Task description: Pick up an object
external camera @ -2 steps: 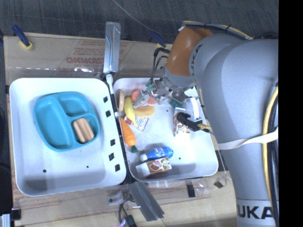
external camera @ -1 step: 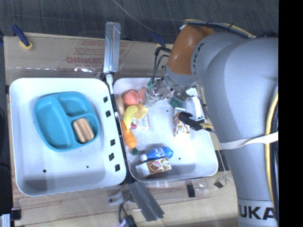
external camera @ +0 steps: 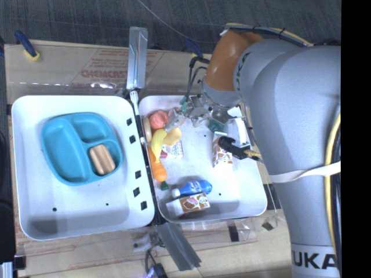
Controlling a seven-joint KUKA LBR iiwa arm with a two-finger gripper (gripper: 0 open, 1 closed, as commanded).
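**Operator:** Entry, current frame. Where is the gripper?

**Log:** You have the gripper (external camera: 194,110) low over the far end of the right bin (external camera: 246,184), with the grey arm (external camera: 290,97) reaching in from the right. Whether the claw is apart or together, you cannot tell; the wrist hides it. Nothing is seen clamped in it.

**Operator:** And the objects to pick?

**Log:** All your candidates lie in the right bin.
- A pinkish-red round fruit (external camera: 158,119) sits just left of the gripper, against the bin's left wall.
- A yellow piece (external camera: 172,135) lies just below it, touching a small printed carton (external camera: 173,150).
- An orange carrot-like item (external camera: 158,170) lies further down the same wall.
- A blue bottle (external camera: 194,187) lies on its side near the front edge, with a second carton (external camera: 195,202) just in front of it.
- A third carton (external camera: 221,155) is to the right of centre, well apart from the others.

**Operator:** Left bin?

**Log:** The left bin (external camera: 35,201) holds a blue divided plate (external camera: 64,149). A tan roll (external camera: 102,158) rests in its lower-right compartment.
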